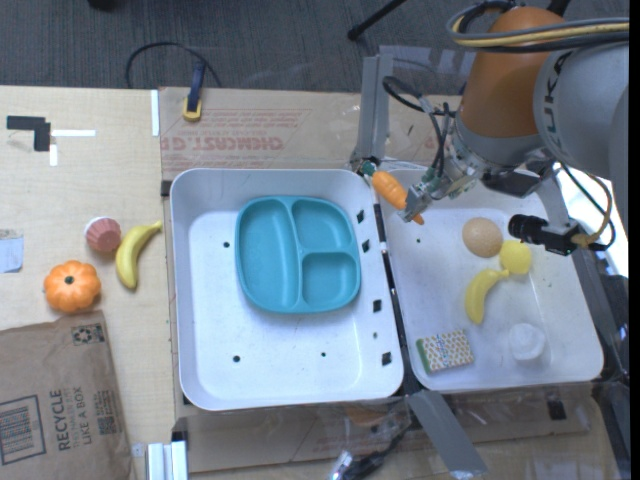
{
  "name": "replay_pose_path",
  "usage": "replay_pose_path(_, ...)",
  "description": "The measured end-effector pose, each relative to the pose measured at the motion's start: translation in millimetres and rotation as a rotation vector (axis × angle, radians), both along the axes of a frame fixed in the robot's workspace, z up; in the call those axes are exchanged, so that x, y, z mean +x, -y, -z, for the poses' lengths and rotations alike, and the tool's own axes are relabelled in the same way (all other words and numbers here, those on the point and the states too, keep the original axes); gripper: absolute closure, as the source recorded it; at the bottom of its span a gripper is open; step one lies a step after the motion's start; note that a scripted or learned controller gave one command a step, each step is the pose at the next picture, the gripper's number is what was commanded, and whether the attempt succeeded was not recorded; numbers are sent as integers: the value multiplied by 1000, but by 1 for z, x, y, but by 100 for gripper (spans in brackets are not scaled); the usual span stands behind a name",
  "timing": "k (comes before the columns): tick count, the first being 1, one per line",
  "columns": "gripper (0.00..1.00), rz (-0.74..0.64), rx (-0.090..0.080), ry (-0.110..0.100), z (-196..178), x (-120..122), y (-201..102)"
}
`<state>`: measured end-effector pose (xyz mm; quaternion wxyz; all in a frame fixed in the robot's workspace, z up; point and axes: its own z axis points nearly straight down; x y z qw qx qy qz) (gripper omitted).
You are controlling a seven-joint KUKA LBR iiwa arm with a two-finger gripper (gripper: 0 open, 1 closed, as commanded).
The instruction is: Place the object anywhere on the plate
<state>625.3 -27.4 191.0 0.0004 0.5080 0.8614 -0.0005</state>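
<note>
A blue three-compartment plate (275, 243) lies in the left white bin (215, 363), with nothing on it. A small orange carrot (389, 189) with a green tip hangs over the wall between the two bins, at the right bin's far left corner. My gripper (418, 204) comes down from the grey and orange arm at the upper right. It is shut on the carrot's right end, and a bit of orange shows below the fingers. The carrot is right of the plate and above bin level.
The right bin (560, 368) holds a tan egg-shaped ball (482, 237), a yellow lemon (516, 258), a banana (481, 295), a speckled sponge (445, 350) and a clear cup (526, 342). On the bench at the left lie a pumpkin (72, 286), a second banana (134, 254) and a pink cupcake (103, 234).
</note>
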Motion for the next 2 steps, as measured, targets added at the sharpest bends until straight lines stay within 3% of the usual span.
replay_pose_path(1, 100, 7, 0, -1, 0, -9, -60)
replay_pose_path(2, 0, 7, 0, -1, 0, -9, -60)
